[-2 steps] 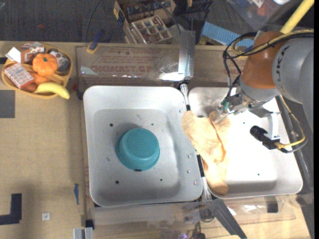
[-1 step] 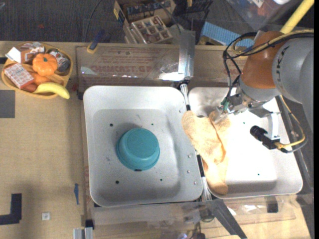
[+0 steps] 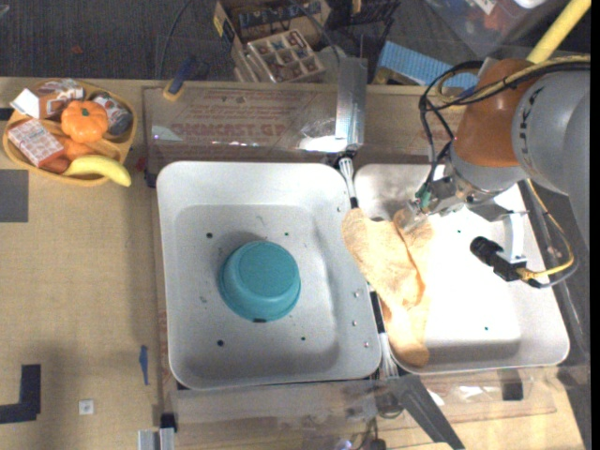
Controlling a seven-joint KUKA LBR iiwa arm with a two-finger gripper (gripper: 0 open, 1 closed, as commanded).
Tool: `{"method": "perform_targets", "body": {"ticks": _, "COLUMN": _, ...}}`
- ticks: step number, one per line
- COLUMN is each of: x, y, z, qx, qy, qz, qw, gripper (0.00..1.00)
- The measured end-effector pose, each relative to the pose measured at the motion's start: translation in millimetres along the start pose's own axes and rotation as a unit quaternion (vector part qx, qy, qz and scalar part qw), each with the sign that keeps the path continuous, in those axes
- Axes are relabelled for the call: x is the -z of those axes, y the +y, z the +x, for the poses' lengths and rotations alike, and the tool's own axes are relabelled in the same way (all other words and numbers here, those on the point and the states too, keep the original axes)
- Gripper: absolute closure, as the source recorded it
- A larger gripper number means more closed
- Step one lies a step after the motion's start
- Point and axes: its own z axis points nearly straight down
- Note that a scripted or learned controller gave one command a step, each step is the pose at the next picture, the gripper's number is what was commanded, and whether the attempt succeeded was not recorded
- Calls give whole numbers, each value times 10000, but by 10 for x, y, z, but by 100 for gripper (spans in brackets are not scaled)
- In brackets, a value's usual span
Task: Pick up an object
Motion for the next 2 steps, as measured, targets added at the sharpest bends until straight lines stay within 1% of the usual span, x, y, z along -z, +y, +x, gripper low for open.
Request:
{"method": "perform_targets", "body": {"ticks": 1, "x": -45, "y": -277, "z": -80, "qx": 767, "qy": -11, "qz": -32, "qw": 9970, "gripper": 0}}
{"method": "perform_targets", "body": {"ticks": 2, "x": -39, "y": -486, "z": 135, "qx": 984, "qy": -23, "qz": -40, "qw": 9951, "gripper": 0}}
